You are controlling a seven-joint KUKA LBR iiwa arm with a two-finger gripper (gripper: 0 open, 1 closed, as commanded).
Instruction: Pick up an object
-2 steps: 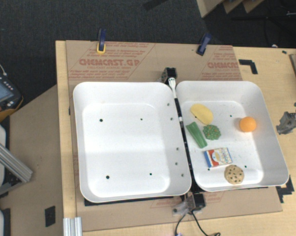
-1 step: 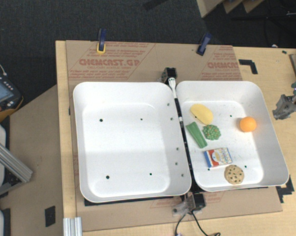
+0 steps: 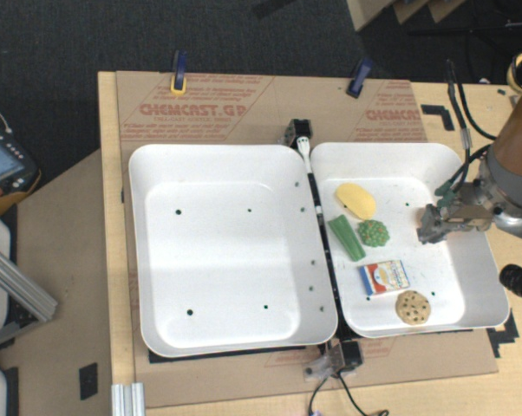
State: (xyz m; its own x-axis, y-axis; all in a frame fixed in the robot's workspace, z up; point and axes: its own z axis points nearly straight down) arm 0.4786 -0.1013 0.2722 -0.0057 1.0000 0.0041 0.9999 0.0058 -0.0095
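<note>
The right bin (image 3: pixel 469 293) holds a yellow lemon-shaped piece (image 3: pixel 356 200), a green stick (image 3: pixel 346 237), a green broccoli-like ball (image 3: pixel 373 232), a small white, blue and red carton (image 3: pixel 384 277) and a round brown cookie (image 3: pixel 412 307). My gripper (image 3: pixel 433 227) hangs over the right side of this bin, right of the green ball and above the carton. It is apart from all of them, with nothing seen between its tips.
The left bin (image 3: pixel 157 258) lies beside the right one, with a black divider strip (image 3: pixel 317 224) between them. Both rest on a cardboard sheet (image 3: pixel 244 102) held by blue clamps (image 3: pixel 179 74). Cables (image 3: pixel 459 111) run near the arm at the right.
</note>
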